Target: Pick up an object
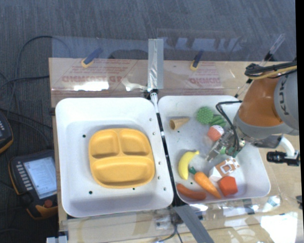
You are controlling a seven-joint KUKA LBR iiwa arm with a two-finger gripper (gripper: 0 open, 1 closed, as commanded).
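Note:
The right bin holds several toy foods. My gripper hangs low over its middle, reaching in from the right under the orange wrist band. A yellow banana lies just left of it. An orange carrot and a red block lie just below it. A small white and orange packet lies right beside the gripper. A salmon-coloured piece sits just above it, partly covered by the wrist. Nothing is visibly held.
A tan cone and a green knobbly piece lie at the back of the right bin, and a red sausage lies by its front wall. The left bin holds a yellow divided plate. A black cable loops near the wrist.

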